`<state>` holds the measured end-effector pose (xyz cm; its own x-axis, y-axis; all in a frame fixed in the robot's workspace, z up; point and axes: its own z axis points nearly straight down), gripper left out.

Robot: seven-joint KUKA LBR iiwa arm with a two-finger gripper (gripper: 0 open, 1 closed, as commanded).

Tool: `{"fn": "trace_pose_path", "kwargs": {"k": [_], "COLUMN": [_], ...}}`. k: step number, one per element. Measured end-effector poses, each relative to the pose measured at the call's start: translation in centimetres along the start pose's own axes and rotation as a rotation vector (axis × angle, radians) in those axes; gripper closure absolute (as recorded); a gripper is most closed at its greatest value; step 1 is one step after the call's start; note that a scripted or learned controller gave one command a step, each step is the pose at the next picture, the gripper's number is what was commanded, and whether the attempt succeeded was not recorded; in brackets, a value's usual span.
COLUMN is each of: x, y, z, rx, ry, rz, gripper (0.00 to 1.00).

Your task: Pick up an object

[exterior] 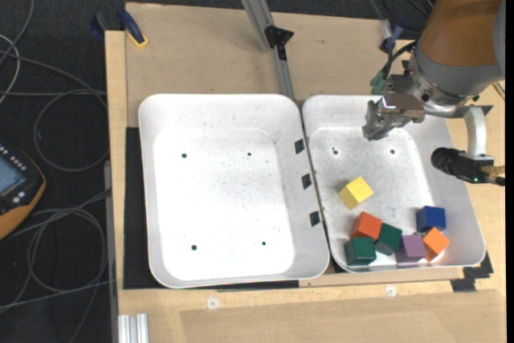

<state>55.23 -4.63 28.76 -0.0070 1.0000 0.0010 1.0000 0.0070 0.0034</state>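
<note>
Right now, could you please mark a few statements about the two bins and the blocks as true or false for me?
1. The yellow block lies in the right bin. True.
2. The blue block lies in the left bin. False: it lies in the right bin, near the far right side.
3. The gripper hangs over the right bin's upper part. True.
4. The yellow block touches the purple block. False: it sits apart, above the cluster.
5. An orange block borders a green block. True.
</note>
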Motion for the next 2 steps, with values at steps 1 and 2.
{"fn": "trace_pose_path", "kwargs": {"k": [1,2], "x": [4.3,8.4], "y": [1.3,2.6], "z": [1.6,2.2], "rx": [0.005,0.001], "ry": [0.001,0.0], "rz": [0.001,0.001], "gripper": [1.0,1.0]}}
